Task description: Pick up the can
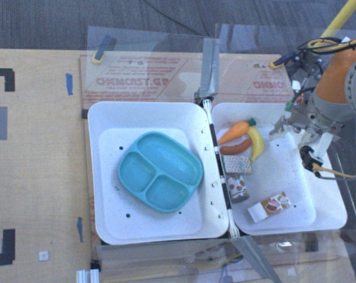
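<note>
one can (238,188), red-white label, writing unreadable

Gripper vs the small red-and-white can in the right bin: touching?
Apart. The camera view shows the gripper near the right bin's upper right edge, while the small red-and-white can lies by the left wall, with bare white bin floor between them.

arm (337,93): grey body | orange band | yellow and black cables | metallic wrist
</note>
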Controlling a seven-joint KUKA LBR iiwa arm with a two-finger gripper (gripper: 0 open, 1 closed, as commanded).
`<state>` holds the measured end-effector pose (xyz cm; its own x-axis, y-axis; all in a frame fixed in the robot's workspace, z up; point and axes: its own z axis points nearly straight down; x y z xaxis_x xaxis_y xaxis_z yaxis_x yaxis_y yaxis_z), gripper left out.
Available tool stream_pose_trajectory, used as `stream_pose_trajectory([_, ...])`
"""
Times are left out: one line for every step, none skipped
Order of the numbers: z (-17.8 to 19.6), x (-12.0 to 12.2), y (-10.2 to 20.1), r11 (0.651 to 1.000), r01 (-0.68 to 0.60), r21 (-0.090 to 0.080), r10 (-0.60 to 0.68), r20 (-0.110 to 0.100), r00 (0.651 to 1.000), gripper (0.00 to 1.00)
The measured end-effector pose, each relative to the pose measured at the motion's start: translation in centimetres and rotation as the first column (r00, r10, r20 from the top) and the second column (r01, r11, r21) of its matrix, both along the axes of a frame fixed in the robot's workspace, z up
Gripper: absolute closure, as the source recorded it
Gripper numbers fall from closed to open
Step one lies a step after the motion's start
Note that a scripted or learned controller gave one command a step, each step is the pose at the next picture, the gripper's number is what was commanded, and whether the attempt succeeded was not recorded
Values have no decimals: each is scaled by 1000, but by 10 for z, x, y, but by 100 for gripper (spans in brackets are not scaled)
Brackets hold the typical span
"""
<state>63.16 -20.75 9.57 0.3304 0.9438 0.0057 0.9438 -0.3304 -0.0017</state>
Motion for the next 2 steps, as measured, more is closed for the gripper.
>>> stream_pose_trajectory([-7, -55, 3, 999, 32, 2, -32, 5, 999, 0])
stream_pose_trajectory([-8, -9, 1, 1000, -6, 5, 6, 4, 1000, 0])
